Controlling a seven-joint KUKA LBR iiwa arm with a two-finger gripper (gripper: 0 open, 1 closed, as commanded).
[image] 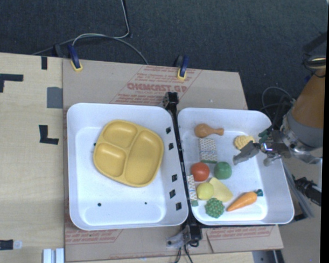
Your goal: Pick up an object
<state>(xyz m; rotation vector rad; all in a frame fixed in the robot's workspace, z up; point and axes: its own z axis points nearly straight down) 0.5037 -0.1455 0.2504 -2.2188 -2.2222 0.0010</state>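
Observation:
The right bin holds several toy foods: a brown drumstick, a yellow corn piece, a checkered cracker, a red tomato, a green ball, a lemon, a broccoli and a carrot. My gripper hovers over the bin's right side, just right of the corn piece and above the carrot. Its fingers are spread open with nothing between them.
The left bin carries a yellow divided plate. A black clip row runs along the seam between the bins. The arm's orange band stands over the bench's right edge, and cables lie behind the bins.

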